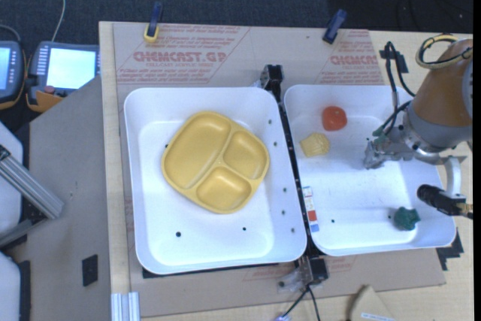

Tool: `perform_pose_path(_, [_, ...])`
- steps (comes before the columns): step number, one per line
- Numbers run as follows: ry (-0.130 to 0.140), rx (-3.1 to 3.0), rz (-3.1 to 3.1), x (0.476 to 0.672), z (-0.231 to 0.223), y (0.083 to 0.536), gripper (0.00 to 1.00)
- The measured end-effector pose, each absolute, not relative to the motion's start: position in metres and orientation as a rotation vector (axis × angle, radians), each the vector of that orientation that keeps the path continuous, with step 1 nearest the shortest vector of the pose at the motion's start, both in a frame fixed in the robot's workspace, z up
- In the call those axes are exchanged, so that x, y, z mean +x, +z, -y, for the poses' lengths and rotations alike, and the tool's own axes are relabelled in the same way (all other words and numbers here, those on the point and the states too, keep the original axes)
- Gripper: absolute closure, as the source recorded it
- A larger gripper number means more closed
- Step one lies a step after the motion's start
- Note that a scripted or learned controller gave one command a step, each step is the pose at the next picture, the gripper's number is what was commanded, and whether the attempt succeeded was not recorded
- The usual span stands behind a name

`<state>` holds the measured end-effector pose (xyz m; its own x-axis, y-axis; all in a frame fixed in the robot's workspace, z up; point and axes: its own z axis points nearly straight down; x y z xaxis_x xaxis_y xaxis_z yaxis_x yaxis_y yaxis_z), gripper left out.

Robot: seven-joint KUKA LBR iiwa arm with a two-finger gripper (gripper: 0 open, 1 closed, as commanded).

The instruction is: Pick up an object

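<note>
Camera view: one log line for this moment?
gripper: low in right bin, holding nothing seen | right bin: orange ball, yellow piece, green object | left bin: yellow tray

Arm's fingers [373,159] low in right bin [361,237] near orange ball [334,117] and yellow piece [315,144]

board, left print [179,56]: "CHEMCAST GP", red, reads clearly
board, right print [352,56]: same red lettering, partly cut off
bin divider sticker [311,211]: too small to read
</note>
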<state>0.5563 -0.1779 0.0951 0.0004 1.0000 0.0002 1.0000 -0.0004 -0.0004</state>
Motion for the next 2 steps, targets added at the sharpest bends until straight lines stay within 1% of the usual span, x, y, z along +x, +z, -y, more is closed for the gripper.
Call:
perform_pose_path(1, [-0.003,-2.226,2.224,0.553,0.180,0.139,1.00])
perform_pose_path(2, [-0.004,-2.224,2.226,0.551,0.181,0.202,1.00])
